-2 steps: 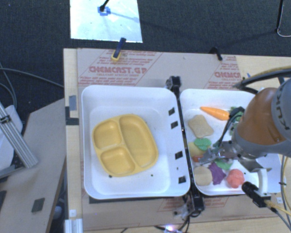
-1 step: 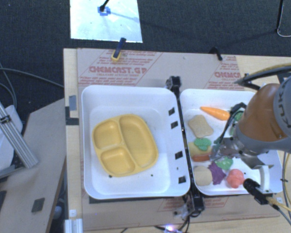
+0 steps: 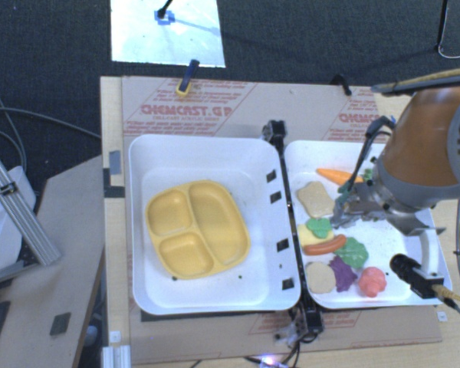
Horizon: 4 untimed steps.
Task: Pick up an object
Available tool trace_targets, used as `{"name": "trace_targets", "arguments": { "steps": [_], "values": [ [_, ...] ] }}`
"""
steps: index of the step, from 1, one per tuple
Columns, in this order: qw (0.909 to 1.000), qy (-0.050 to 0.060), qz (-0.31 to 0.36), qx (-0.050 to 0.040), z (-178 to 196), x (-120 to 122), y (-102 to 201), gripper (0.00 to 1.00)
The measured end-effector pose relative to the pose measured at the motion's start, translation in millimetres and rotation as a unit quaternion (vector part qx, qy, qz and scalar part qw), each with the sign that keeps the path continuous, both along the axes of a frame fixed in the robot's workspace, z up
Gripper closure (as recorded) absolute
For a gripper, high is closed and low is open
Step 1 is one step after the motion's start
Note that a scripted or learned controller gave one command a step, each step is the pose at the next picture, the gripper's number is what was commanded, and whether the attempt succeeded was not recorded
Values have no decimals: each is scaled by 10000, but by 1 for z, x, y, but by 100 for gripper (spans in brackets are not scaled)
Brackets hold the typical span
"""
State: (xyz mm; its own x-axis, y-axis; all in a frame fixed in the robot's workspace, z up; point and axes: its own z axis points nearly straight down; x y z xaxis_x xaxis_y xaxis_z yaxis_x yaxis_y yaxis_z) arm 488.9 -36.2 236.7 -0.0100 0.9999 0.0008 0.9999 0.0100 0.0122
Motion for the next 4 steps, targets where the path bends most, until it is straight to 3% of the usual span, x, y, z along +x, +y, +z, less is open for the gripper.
{"name": "trace_targets", "arguments": {
  "steps": [1,2,3,4],
  "values": [
    [10000,76,-15,3,-55,-3,31,100],
    [10000,2,-57,-15,36,-1,-13,100],
    [10000,92,-25,3,-47,-4,19,100],
    [10000,23,-70,-25,6,19,-49,100]
  ]
}}
